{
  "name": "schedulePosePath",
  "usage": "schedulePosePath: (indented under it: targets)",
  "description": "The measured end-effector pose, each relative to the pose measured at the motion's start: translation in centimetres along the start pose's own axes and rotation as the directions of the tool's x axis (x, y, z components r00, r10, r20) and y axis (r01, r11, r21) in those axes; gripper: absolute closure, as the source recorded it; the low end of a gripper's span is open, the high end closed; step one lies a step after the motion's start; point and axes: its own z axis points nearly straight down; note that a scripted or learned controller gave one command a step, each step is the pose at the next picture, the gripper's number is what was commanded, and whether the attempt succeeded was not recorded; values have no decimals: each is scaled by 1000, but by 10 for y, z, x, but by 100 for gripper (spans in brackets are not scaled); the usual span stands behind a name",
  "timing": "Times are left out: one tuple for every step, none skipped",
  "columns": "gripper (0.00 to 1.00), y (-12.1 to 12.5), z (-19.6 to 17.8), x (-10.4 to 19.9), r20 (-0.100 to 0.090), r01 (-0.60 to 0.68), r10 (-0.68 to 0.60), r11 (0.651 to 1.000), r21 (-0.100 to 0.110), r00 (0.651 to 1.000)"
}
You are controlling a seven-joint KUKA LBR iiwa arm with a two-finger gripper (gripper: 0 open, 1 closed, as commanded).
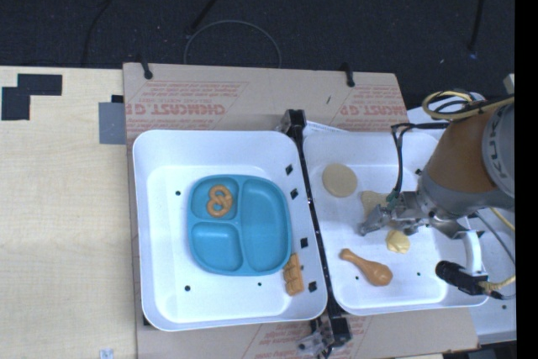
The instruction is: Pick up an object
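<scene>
In the right bin (420, 298) my gripper (380, 219) hangs low over the floor, reaching in from the right. A pale yellow piece (371, 199) lies just above it, and a small yellow lump (398, 242) lies just below and to its right. A tan drumstick (367, 266) rests nearer the front edge. At the back left of this bin sits a round beige disc (340, 179). I see nothing held.
The left bin (160, 181) holds a blue divided plate (252, 231) with a pretzel (219, 200) in its upper left compartment. An orange ridged piece (292, 275) lies beside the plate's front right corner. A black divider (307, 214) separates the bins.
</scene>
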Motion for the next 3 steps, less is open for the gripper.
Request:
schedulePosePath:
  targets:
    - [100,0,-12,-1,0,-5,5,1000,-2,1000]
    - [100,4,-55,-2,2,3,-3,1000,-5,1000]
    - [100,13,-113,2,2,3,-3,1000,-8,1000]
